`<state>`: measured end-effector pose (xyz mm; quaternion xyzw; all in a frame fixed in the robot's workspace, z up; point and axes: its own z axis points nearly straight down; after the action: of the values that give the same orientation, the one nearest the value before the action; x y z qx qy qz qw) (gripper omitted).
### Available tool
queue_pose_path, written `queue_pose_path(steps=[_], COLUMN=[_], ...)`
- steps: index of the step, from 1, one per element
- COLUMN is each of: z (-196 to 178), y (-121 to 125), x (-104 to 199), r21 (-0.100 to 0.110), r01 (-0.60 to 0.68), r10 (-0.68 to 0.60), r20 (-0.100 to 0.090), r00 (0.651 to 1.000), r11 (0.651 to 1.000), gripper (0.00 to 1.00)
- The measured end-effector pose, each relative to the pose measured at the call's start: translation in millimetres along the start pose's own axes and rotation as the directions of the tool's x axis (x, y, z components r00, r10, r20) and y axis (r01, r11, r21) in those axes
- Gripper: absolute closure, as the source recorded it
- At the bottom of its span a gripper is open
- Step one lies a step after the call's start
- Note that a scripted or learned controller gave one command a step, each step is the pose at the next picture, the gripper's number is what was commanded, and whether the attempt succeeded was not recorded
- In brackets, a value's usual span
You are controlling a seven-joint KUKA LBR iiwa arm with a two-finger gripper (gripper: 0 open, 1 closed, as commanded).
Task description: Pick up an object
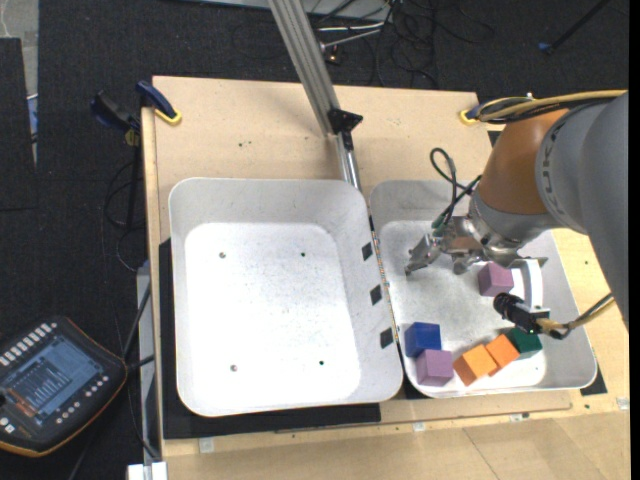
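Overhead, two white bins (190,268) sit on a tan bench (250,118) above black floor; claw (425,258) state unclear.

Arm (560,168) cut off at right edge; pendant (45,383) at left edge

Wooden worktop (260,128) stands on a black floor (80,48). Loose cables (400,43) lie beyond its far edge. A teach pendant (50,383) rests at lower left. Lighting even.

Matt speckled white plastic bins (265,208) sit on a bare wooden bench (250,118).
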<state>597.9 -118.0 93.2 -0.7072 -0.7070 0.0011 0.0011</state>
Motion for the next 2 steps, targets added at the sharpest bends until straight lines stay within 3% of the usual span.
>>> queue_pose_path(steps=[1,2], z=[-12,-70], y=[1,0], x=[0,9], r21=[-0.004,-0.009], r01=[-0.001,0.003], r10=[0.001,-0.003], r20=[0.000,0.001], r00=[1.000,1.000], r11=[1.000,1.000], gripper=[1.00,1.00])
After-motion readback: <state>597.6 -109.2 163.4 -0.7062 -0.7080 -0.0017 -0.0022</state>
